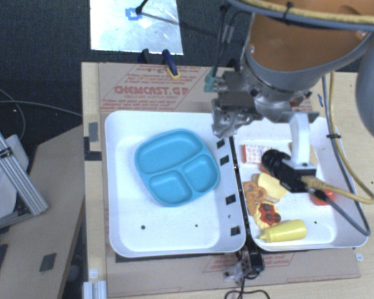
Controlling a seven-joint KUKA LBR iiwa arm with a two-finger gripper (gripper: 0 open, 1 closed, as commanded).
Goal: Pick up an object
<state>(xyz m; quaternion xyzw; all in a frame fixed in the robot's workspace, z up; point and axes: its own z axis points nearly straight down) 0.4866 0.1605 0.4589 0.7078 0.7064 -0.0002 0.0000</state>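
Note:
My gripper (227,127) hangs over the back end of the divider between the two bins, under the big grey and orange arm. Nothing shows between its fingertips. A blue three-section plate (176,167) lies in the left bin (121,229), to the gripper's lower left. In the right bin (336,226) lie a red and white packet (252,153), a pale yellow piece (272,185), a brown pretzel (255,192), a pizza slice (268,215) and a yellow mustard bottle (284,231). A small red thing (322,197) lies farther right, partly hidden by the robot's gear.
Both bins rest on a cardboard sheet (153,89) on the bench. A shiny square plate (136,17) lies behind it, and a blue clamp (170,63) grips the cardboard's back edge. An aluminium frame (9,167) stands at the left.

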